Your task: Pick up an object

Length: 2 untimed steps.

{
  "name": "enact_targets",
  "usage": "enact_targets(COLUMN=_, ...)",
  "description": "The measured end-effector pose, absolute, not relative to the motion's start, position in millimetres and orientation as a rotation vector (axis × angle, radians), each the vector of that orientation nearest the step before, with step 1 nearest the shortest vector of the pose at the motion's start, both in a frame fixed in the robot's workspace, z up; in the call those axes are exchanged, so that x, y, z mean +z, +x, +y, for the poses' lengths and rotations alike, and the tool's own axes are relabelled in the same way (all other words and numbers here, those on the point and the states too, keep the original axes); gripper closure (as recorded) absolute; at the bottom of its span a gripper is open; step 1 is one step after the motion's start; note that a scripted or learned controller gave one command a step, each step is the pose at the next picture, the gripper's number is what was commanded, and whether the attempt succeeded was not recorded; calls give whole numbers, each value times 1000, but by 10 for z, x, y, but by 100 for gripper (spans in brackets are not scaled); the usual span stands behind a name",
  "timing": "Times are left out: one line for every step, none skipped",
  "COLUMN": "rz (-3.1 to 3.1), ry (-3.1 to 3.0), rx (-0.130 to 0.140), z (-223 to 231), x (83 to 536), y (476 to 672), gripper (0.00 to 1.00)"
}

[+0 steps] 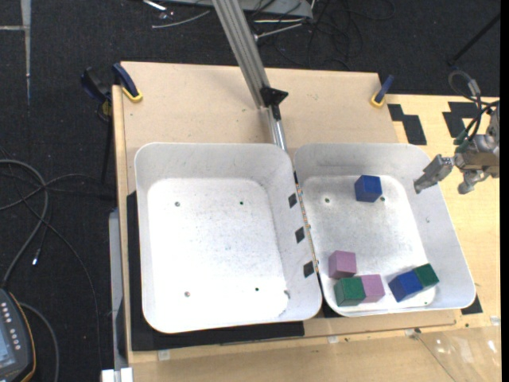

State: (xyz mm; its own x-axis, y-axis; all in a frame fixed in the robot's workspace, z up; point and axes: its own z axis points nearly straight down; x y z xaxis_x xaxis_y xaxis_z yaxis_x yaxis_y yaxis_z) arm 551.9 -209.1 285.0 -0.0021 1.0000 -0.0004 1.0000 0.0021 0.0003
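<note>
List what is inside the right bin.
The right bin holds six blocks: a lone blue one near its far end, and, along the near rim, two pink, two green and another blue. Anything under them is hidden.

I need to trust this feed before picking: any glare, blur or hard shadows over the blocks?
Camera view: even, soft lighting; the right bin shows no glare, and the blue block and pink block look sharp with faint shadows. The gripper at the right edge is small and slightly soft.
</note>
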Motion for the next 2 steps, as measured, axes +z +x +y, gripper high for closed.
enact_targets(rz=2223, ry=2213, rx=3, z=-2028, x=3108, y=5671, gripper=0)
enact_targets(rz=2221, ry=2213, rx=1, z=-2229, x=3116, y=6112, gripper=0)
